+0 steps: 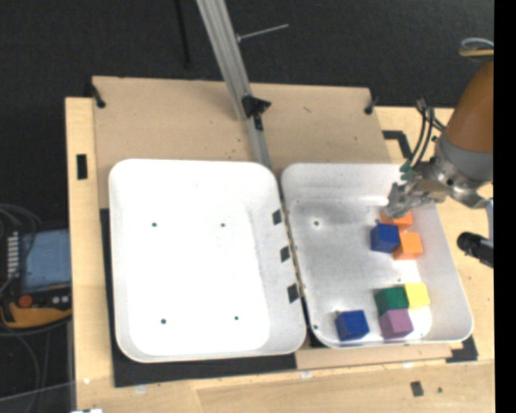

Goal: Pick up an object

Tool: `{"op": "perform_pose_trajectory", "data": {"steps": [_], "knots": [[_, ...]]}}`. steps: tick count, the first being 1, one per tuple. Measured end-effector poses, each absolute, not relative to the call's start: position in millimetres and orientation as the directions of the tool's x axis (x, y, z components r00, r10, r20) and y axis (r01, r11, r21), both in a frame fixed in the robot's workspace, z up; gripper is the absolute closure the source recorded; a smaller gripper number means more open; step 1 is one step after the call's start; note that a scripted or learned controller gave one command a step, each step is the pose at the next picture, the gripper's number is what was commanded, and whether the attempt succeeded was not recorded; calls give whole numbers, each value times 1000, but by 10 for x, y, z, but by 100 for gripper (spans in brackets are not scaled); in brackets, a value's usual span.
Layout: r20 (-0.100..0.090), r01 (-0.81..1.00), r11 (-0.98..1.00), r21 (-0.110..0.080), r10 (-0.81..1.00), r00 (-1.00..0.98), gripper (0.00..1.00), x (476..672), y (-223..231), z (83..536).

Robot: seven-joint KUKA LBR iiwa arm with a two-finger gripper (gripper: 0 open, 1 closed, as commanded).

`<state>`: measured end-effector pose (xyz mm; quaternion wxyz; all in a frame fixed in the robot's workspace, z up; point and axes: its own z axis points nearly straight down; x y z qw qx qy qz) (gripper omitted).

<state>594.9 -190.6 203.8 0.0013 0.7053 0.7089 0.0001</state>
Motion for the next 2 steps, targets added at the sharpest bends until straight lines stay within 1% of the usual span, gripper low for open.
{"op": "perform_pose_trajectory", "data": {"steps": [1,2], "knots": [[1,1000,6,1,1000,-6,100,5891,-1315,2025],[2,1000,8,3,1000,-8,100,5867,-825,2191]]}}
